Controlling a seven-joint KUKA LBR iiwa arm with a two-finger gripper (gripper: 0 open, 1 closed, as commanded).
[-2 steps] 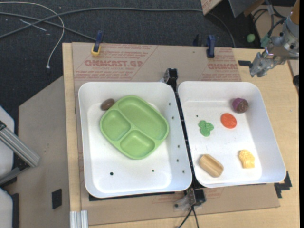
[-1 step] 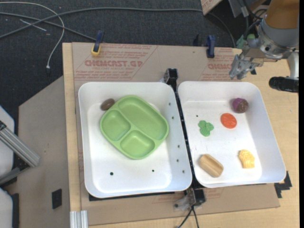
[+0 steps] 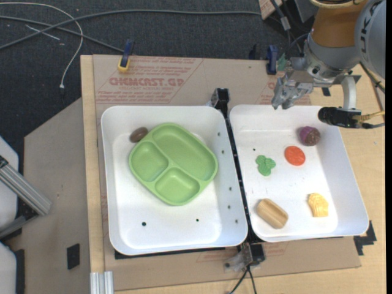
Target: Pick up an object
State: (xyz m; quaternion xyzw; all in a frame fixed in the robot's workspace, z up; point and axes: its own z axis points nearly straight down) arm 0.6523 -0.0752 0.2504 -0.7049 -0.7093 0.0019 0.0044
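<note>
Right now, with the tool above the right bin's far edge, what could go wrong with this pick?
1. The tool hangs over the right bin's far rim, apart from every item; a straight descent may strike the rim.
2. The purple piece and orange piece lie close together, so reaching for one could nudge the other.
3. The green piece looks flat and may slip.

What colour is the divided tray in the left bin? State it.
Light green; the divided tray shows plainly in the camera view.
</note>
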